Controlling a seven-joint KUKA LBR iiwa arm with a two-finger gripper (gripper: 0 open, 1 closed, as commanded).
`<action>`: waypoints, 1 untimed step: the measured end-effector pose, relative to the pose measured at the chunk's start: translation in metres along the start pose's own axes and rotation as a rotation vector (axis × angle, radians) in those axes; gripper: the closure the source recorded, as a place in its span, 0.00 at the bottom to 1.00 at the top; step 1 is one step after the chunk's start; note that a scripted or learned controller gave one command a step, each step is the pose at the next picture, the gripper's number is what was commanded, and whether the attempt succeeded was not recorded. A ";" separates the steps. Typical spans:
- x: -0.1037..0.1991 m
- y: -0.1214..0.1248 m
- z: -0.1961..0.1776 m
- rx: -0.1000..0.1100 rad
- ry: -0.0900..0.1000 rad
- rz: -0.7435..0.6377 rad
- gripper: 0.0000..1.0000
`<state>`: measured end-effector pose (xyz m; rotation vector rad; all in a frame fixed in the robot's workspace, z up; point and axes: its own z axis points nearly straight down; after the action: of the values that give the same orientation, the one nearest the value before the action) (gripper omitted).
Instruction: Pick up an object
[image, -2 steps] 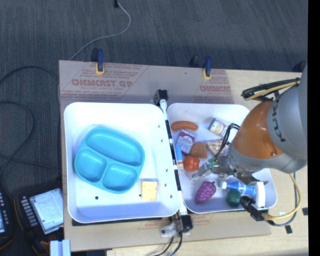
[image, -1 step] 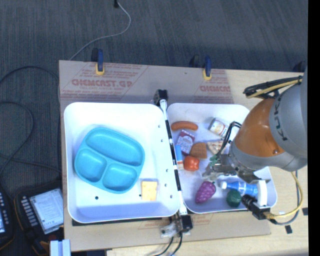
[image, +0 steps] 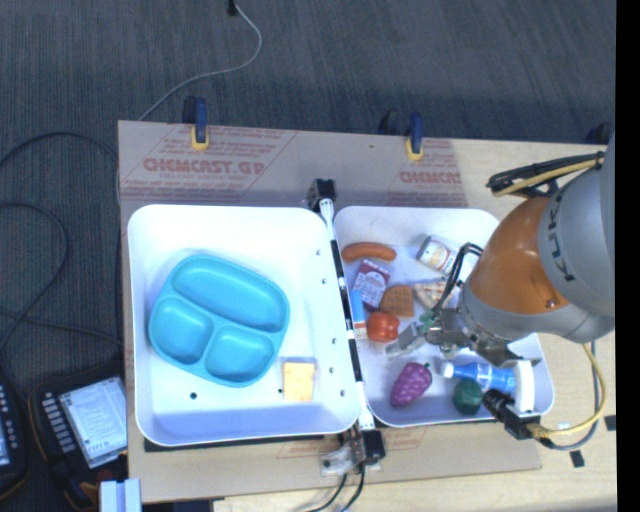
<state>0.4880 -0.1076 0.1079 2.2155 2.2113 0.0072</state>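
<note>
The gripper (image: 425, 333) hung low in the right bin (image: 400, 216), just right of a red tomato (image: 382, 326) and above a purple grape bunch (image: 410, 384); whether anything sat between its fingers could not be told. A sausage (image: 368, 252), a blue-and-white tube (image: 487, 376) and a green piece (image: 467, 397) lay nearby. The left bin (image: 150, 300) held a blue divided tray (image: 218, 318) and a yellow cheese slice (image: 298, 380).

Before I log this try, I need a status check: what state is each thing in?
Claw: low in the right bin, by the tomato.
Tomato: resting in the bin, not lifted.
Grapes: lying in the bin.
Blue tray: upright, in the left bin.
Cheese slice: flat, beside the tray.
</note>
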 end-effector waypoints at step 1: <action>0.000 0.001 -0.010 0.000 0.000 0.000 1.00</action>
<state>0.4885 -0.1077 0.1175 2.2151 2.2112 0.0069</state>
